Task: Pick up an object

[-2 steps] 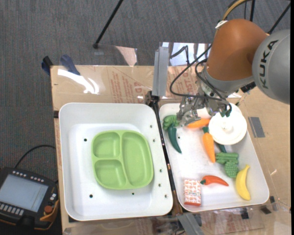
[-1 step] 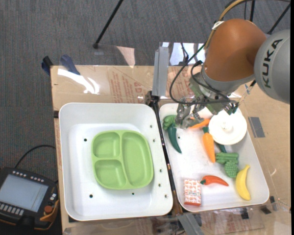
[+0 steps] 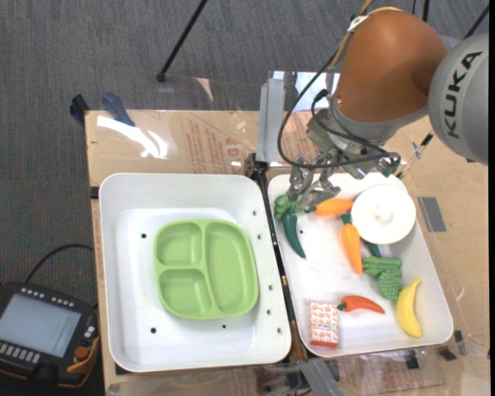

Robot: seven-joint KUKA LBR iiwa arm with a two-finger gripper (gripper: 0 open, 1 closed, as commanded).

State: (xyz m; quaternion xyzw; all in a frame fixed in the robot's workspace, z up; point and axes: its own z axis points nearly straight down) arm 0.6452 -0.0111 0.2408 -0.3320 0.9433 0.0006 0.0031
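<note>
At upper right of the frame, the gripper [image 3: 301, 195] hangs low over the right bin [image 3: 441, 304], just above a dark green pepper [image 3: 294, 233]; its grip cannot be told.

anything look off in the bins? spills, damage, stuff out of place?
Nothing stands out. Right bin holds the toy food loosely scattered, none spilled over the rim. Green divided plate lies flat in the left bin. Gripper sits low at the right bin's top-left corner, over the dark green pepper.
</note>
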